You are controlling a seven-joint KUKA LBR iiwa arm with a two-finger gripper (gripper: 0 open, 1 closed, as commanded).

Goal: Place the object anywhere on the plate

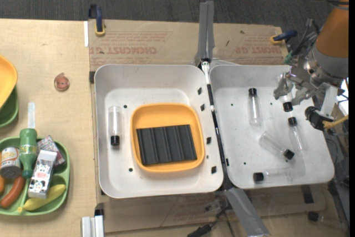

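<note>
— How far along is it, would you say?

— Hardly begun, by my reckoning. The orange plate (166, 115) in the left bin (105, 175) carries just a dark ribbed insert (166, 144). One clear vial (114, 126) lies beside the plate, by that bin's left wall.

— And the rest?

— In the right bin (310, 175): a vial along the near edge (272, 176), another just beyond it (277, 147), a thin one toward the right wall (294, 133), one farther back mid-bin (253, 105). Which one is meant, I couldn't say.

— The gripper?

— The gripper (291, 98) hangs over the right bin's far right corner. I can't tell how its jaws stand, nor see anything between them. So picking up and carrying across are left.
</note>
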